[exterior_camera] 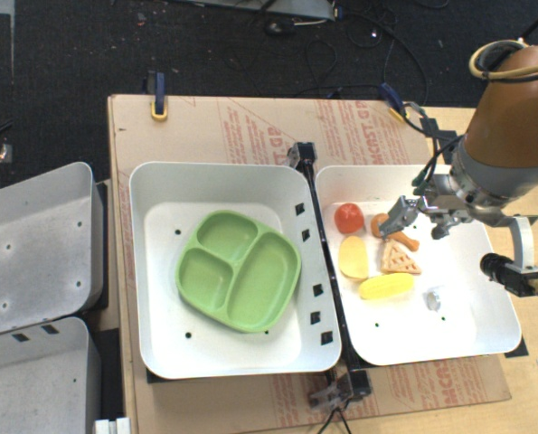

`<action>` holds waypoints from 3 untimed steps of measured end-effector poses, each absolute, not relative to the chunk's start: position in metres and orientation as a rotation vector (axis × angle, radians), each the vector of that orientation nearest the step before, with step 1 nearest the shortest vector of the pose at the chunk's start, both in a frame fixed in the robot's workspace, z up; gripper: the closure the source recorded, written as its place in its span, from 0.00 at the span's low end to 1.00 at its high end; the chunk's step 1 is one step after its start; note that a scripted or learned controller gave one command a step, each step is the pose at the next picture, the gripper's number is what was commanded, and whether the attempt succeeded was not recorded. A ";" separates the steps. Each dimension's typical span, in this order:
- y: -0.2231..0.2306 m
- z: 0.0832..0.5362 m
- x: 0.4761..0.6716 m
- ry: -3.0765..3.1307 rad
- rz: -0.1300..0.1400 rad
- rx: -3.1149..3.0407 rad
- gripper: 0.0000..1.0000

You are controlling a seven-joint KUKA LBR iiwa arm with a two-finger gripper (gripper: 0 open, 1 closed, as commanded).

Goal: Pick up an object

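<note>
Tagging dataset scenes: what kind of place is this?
Probably a robotics lab bench, not a kitchen: a grey arm reaches over two white bins on a cardboard-covered bench, with toy food and loose cables on dark carpet.

The left bin [151, 269] holds a green divided plate [240, 269]. In the right bin [486, 333] lie a red tomato [348, 216], a pale yellow oval piece [353, 257], a yellow banana-like piece [387, 287], a pizza slice [400, 260] and a small clear object [434, 300]. The gripper [401, 219] hangs over the slice's upper edge, beside an orange piece [380, 223].
</note>
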State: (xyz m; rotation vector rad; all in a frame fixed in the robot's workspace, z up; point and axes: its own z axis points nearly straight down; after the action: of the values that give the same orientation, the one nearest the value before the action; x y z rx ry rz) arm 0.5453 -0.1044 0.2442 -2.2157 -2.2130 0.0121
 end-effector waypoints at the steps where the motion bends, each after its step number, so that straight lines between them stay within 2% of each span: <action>1: -0.104 0.250 0.548 -2.222 0.001 -2.220 0.00; 3: -0.109 0.162 0.550 -2.217 0.004 -2.221 0.00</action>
State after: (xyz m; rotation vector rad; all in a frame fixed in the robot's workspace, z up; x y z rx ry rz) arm 0.5505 -0.1092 0.1624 -2.2207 -2.2173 0.0045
